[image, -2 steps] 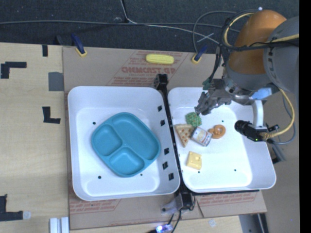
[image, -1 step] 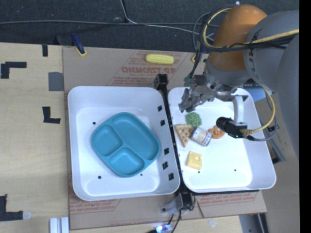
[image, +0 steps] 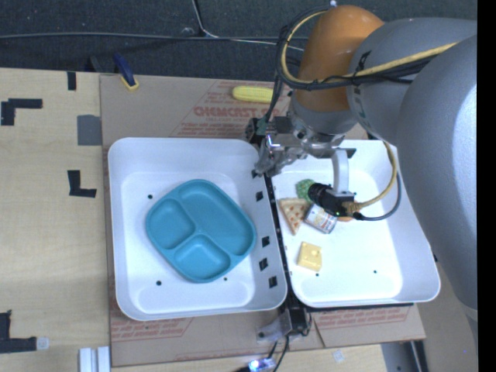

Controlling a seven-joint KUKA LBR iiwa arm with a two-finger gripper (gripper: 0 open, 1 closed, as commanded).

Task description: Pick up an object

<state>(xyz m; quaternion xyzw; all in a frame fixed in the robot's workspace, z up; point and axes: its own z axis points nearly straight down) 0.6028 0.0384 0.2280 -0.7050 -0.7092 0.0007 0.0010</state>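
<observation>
Nearest me in the right bin point(image: 372, 246) lies a yellow cheese block point(image: 310, 256), and just beyond it a tan cracker wedge point(image: 292, 213), a small jar point(image: 320, 222) and a green piece point(image: 304, 187) crowd together. Farther back the gripper point(image: 271, 157) sits over the rim between the bins point(image: 269, 223), and I cannot tell if it is spread or closed. I fear a descent there strikes that rim, or scatters the cluster.

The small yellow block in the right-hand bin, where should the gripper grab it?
Come from above and pinch the small yellow block across its opposite straight edges; it lies flat, apart from the tan triangular piece.
</observation>
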